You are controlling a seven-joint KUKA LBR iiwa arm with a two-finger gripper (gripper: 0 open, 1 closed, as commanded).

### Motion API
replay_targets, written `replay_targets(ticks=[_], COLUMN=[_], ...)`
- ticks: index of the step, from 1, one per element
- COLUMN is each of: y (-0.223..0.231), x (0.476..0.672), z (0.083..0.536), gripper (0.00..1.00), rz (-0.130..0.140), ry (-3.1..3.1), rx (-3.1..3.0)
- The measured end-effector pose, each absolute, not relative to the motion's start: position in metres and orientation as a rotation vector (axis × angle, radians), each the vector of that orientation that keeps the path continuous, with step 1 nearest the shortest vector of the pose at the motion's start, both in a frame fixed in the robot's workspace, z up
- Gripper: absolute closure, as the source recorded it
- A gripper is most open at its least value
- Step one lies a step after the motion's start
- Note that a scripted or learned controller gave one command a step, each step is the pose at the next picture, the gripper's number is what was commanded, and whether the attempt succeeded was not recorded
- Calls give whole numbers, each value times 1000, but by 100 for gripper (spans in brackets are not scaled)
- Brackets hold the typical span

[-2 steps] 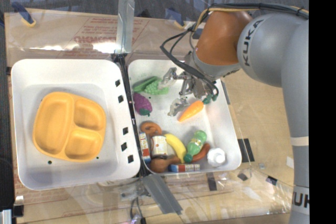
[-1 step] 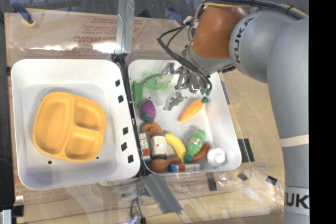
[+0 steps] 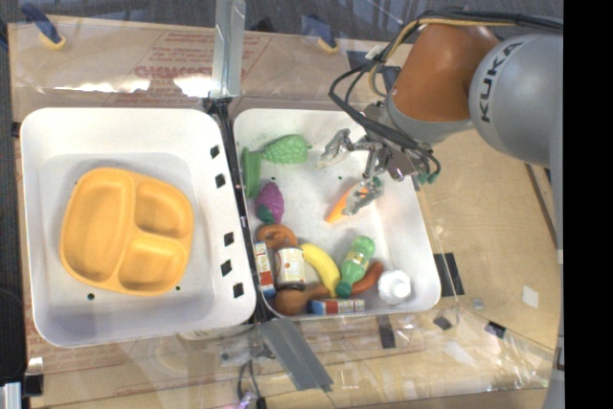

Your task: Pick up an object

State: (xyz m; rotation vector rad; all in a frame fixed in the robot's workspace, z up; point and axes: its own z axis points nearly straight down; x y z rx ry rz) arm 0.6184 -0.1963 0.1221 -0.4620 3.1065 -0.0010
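Observation:
My gripper [image 3: 352,170] hangs over the upper right part of the right bin [image 3: 407,206], open, with nothing between its fingers. One finger [image 3: 336,147] points toward the green leafy toy [image 3: 285,149]. The other finger [image 3: 368,187] ends just above the small orange carrot [image 3: 339,207], which lies on the bin floor. A purple toy [image 3: 271,202] lies left of the carrot. Along the bin's near edge sit a banana [image 3: 321,265], a green bottle [image 3: 356,256], a small can [image 3: 290,268] and a white cap [image 3: 394,285].
The left bin [image 3: 48,148] holds a yellow divided plate [image 3: 126,231]. A green strip [image 3: 251,172] stands against the right bin's left wall. Brown and red toys crowd the near left corner [image 3: 278,237]. The grey and orange arm [image 3: 450,77] reaches in from the right.

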Motion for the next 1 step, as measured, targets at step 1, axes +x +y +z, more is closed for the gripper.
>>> replay_targets(ticks=[1], y=[-181], x=[579], z=[92], gripper=[0], rz=[2], ry=[3128], rx=[-295])
